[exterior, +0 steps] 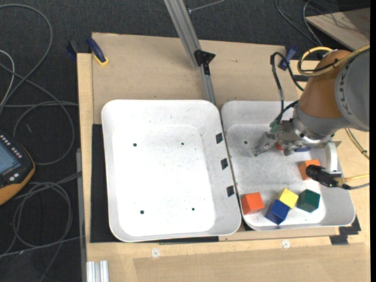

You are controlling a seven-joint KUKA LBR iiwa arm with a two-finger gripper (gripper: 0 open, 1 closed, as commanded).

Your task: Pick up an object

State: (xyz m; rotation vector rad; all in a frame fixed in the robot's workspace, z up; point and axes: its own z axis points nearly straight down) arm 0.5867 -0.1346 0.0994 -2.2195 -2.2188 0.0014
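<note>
My gripper [265, 143] hangs low over the upper middle of the right bin [247, 122], its fingers open and pointing left with nothing between them. Several cubes lie along that bin's front edge: an orange cube [253, 202], a blue cube [276, 211], a yellow cube [288, 197] and a green cube [308, 200]. Another orange block [305, 169] lies just right of the gripper, partly hidden by a black part of the arm. The cubes are all apart from the fingers.
The left bin [158, 169] sits beside the right one, black clips along the shared wall. A slanted metal pole [188, 34] rises behind the bins. Cables run near the arm at the right and over the floor at left.
</note>
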